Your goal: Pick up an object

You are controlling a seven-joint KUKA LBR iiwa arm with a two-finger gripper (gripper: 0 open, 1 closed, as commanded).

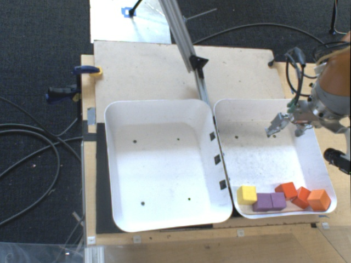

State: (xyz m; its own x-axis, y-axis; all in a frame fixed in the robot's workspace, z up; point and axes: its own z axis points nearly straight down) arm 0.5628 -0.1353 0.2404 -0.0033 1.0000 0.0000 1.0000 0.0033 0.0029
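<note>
gripper [276, 126] high over right bin [263, 152], finger state unclear, nothing visibly held.
blocks crowd the near rim: yellow block [247, 194], purple block [269, 201], orange blocks [305, 196]; fingers may jam between neighbours.

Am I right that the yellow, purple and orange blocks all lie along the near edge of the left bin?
Not quite: the yellow block, purple block and orange blocks lie along the near edge of the right bin, as the camera view shows.
</note>
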